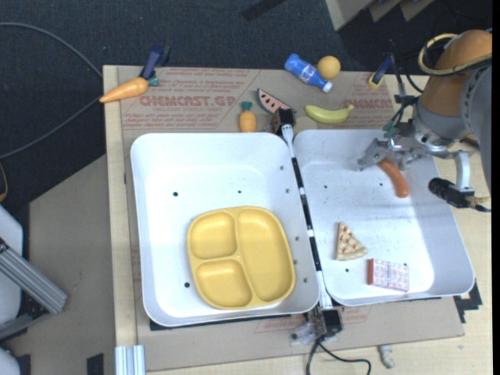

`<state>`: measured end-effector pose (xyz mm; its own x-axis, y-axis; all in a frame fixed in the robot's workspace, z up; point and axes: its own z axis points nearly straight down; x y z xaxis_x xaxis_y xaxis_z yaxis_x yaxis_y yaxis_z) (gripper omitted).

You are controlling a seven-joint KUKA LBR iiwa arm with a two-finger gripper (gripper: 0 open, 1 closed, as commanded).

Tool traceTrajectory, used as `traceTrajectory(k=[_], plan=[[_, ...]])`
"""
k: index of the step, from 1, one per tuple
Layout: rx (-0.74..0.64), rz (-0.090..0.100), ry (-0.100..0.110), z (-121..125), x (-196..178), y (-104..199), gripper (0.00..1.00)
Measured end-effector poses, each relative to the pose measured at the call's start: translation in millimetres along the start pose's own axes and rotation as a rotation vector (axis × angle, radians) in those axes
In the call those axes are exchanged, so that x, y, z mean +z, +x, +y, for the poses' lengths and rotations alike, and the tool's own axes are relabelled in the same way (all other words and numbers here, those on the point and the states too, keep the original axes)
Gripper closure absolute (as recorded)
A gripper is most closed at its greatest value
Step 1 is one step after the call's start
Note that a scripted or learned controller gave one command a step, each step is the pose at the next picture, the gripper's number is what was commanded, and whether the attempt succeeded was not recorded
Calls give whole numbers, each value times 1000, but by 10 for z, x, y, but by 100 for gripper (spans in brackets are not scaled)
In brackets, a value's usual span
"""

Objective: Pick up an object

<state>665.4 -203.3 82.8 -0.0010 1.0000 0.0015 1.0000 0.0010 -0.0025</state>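
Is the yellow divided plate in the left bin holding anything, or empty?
Empty. The yellow divided plate lies flat in the left bin, and all three of its compartments show bare yellow surface with nothing in them.

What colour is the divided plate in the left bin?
Yellow; the plate shows clearly in the camera view.
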Motion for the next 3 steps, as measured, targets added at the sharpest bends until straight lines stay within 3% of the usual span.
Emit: traceTrajectory(k=[1, 2, 3], plan=[[-1, -5, -8, 20, -132, -10, 100], [1, -4, -7, -125, -619, -210, 100], [1, -4, -6, -128, -610, -206, 0]])
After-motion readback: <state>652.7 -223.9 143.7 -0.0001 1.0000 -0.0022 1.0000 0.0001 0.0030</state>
